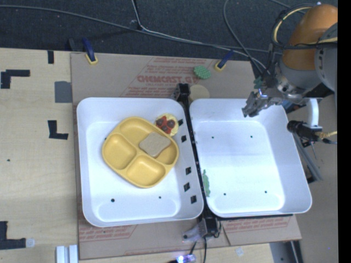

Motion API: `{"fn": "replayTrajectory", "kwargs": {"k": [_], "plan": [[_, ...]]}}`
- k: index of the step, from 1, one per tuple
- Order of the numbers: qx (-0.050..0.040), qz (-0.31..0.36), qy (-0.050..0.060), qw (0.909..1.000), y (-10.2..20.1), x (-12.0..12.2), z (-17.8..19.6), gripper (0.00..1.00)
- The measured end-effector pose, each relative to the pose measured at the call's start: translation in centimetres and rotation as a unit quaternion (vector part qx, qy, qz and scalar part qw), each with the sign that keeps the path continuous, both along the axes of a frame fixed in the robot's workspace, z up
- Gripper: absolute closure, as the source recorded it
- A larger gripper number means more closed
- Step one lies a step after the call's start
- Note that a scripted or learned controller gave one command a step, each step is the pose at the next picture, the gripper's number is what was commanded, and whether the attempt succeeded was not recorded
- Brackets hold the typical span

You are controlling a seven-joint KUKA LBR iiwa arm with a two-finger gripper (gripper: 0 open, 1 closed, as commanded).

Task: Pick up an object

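The yellow plate [140,151], split into compartments, lies in the left bin [93,201]. A tan slice of bread [154,144] rests on its middle, and a small red and dark thing [166,124], perhaps toy fruit, sits at its far rim. The tool [251,108] hangs over the far corner of the right bin [296,201], well apart from the plate; how its jaws stand cannot be told. A small green piece [206,183] lies by the divide between the bins, another [201,72] on the worktop [109,75].

Yellow divided plate [127,159] in left bin, tan square slice [154,144] on it
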State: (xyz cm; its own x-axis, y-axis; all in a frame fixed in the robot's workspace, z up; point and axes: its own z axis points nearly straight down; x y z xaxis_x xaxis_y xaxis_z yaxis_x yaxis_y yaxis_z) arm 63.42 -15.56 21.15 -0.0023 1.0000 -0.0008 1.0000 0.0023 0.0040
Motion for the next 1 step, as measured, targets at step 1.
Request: {"fn": "replayTrajectory", "kwargs": {"k": [1], "plan": [[0.0, 0.0, 0.001, 1.0, 0.3, 0.37, 4.29, 1.0]]}}
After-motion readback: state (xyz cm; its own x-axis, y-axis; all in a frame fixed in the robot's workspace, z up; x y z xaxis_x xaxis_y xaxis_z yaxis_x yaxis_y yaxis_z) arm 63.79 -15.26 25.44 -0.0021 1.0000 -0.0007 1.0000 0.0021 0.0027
